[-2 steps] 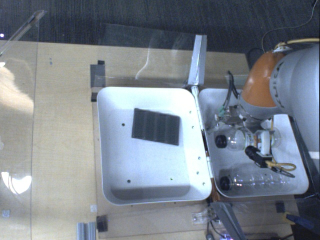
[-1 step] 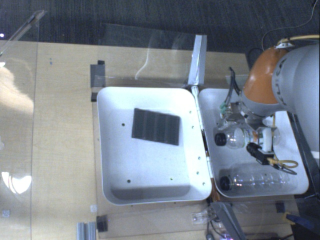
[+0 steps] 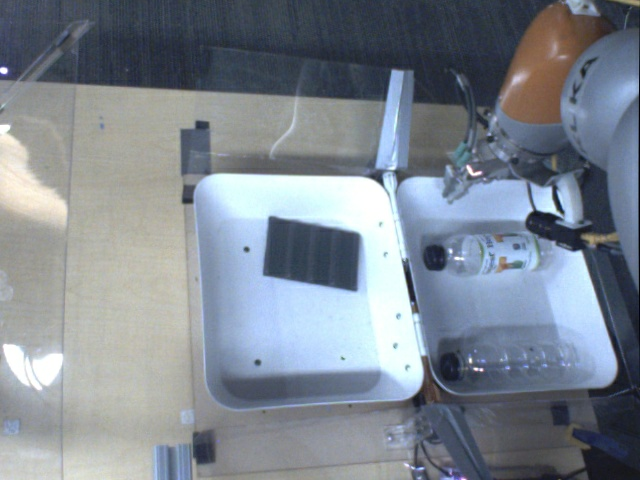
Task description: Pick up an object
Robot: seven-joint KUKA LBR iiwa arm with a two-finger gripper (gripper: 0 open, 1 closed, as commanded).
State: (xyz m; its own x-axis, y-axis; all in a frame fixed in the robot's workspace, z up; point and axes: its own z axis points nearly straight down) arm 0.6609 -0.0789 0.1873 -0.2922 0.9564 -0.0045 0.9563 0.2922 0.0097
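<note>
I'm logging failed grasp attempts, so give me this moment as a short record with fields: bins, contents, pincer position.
left bin: dark ribbed rectangular pad lying flat
right bin: two clear plastic bottles on their sides, caps pointing left
labelled bottle: upper middle of the bin
plain bottle: near the front wall
pincer: above the right bin's back left corner, nothing seen held

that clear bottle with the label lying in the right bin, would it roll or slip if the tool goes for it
The labelled bottle lies on its side on the smooth white floor of the right bin, so a nudge across its length would probably roll it. It looks clear and mostly empty, so likely light and easily knocked away. Its thin plastic may dent and slip under a squeeze.
</note>
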